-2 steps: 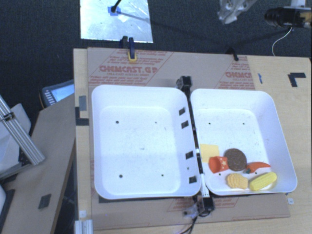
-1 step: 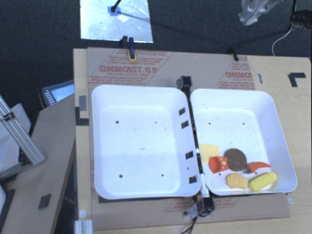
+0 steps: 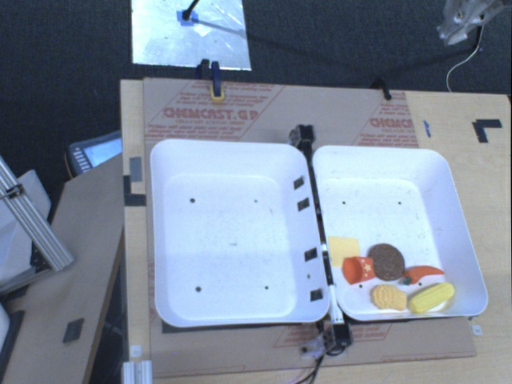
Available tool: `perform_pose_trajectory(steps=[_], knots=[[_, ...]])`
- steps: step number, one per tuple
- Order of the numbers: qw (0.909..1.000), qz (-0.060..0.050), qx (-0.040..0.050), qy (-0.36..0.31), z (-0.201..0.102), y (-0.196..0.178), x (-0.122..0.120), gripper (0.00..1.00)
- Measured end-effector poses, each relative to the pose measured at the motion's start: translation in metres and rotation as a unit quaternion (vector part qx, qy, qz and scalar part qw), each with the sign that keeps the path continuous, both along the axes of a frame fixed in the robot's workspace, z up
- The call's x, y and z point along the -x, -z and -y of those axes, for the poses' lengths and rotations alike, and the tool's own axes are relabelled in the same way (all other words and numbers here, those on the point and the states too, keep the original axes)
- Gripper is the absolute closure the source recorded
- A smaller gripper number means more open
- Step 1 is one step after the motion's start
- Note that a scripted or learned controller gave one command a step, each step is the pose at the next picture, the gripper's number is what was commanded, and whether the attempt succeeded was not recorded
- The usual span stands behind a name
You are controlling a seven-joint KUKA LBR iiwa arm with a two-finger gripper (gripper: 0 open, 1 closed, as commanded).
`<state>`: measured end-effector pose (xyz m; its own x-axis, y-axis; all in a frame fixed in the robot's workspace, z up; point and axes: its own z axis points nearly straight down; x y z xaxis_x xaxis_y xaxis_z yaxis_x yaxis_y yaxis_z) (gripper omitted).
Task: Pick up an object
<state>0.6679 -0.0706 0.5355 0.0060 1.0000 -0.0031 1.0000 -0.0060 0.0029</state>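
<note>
Bench (image 3: pixel 448 110) carries two white bins side by side, brown board beneath.

Left bin (image 3: pixel 228 234): bare floor, wide room, walls all round.

Right bin (image 3: pixel 384 182): far half open, free for descent. All pickable items crowded in near corner against near wall and divider: yellow slice (image 3: pixel 342 248), brown disc (image 3: pixel 386 261), red piece (image 3: pixel 358 270), orange-red piece (image 3: pixel 424 273), corn (image 3: pixel 431 296), crinkled yellow piece (image 3: pixel 390 297). Several touching; likely slid there. Walls limit approach from near side.

Pincer (image 3: pixel 462 14) at upper right, well off bins, over dark floor; blurred, so cannot tell whether fingers apart or together. Nothing seen held.

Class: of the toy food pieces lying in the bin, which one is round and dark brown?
The brown disc in the right bin. It lies above the corn cob and beside the red piece; the others are yellow, tan, red or orange.
</note>
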Motion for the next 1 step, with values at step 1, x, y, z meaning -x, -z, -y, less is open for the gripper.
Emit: perform_pose_trajectory(steps=[1], knots=[[1.0000,0.000,0.0000,-0.001,0.0667,0.0000,0.0001,1.00]])
